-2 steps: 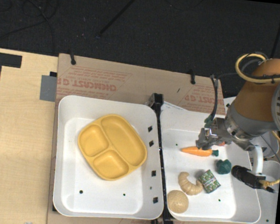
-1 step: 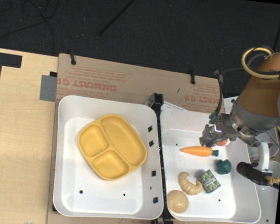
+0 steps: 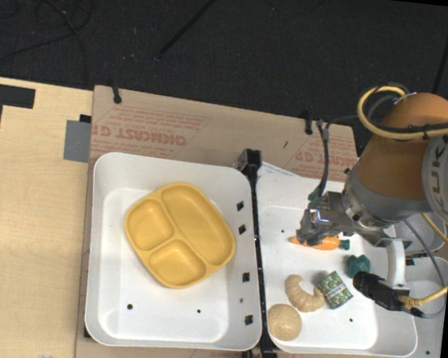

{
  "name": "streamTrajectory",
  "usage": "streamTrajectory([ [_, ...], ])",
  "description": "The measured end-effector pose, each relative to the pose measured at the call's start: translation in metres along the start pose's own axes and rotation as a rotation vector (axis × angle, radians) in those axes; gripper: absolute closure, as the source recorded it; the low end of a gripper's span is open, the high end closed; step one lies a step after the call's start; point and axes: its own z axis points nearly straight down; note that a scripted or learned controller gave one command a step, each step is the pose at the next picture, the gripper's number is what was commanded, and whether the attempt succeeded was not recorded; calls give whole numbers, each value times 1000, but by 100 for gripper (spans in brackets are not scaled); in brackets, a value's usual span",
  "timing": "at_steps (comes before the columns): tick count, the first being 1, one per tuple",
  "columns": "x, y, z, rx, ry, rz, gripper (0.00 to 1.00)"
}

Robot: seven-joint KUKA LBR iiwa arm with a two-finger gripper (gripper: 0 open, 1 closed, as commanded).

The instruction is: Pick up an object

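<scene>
From the overhead camera I've got the gripper (image 3: pixel 313 228) down in the right bin (image 3: pixel 366 337), centre-right of frame, right over the toy carrot (image 3: pixel 323 244), touching it. Can't tell how it's set. Croissant (image 3: pixel 304 293) lies just below, yellow divided plate (image 3: pixel 179 233) left.

A yellow divided plate (image 3: pixel 180 234) lies in the white left bin (image 3: pixel 104 297). In the white right bin (image 3: pixel 383 335) are an orange carrot (image 3: pixel 325 244), a tan croissant (image 3: pixel 304 293) and a green-patterned packet (image 3: pixel 334 289).
</scene>
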Motion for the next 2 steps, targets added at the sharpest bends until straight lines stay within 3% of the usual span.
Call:
streamTrajectory([
  [1,57,-3,6,0,0,-1,100],
  [2,102,-21,14,2,-1,-1,100],
])
